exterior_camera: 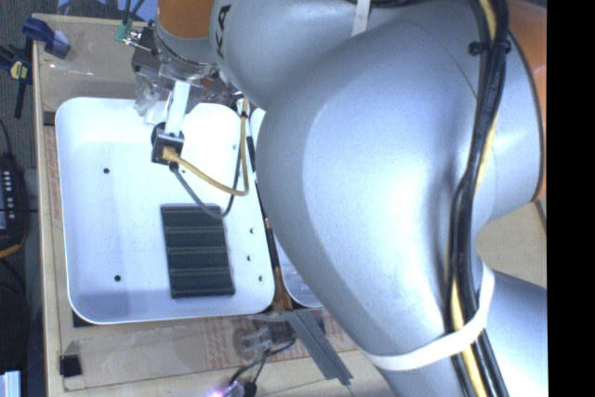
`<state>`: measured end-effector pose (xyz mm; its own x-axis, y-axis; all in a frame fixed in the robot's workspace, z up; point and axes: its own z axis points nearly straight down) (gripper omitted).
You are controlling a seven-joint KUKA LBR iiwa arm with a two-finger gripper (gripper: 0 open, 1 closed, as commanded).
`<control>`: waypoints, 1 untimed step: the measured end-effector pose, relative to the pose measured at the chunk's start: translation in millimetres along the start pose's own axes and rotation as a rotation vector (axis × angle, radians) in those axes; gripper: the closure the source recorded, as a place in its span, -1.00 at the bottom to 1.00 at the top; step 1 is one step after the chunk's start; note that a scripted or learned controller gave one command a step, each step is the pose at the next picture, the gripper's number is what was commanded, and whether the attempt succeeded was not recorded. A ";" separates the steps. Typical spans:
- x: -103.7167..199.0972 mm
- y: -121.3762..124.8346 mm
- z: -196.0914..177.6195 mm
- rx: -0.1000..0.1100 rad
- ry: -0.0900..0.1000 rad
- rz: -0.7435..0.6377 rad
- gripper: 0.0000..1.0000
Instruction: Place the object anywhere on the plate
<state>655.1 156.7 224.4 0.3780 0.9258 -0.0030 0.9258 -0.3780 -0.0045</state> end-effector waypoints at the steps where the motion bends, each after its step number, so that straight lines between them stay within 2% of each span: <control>1: 30.0 -12.2 7.6 -0.001 0.000 -0.663 1.00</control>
<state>655.1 189.1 216.8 -0.2718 0.9624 0.0003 0.9623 0.2718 -0.0045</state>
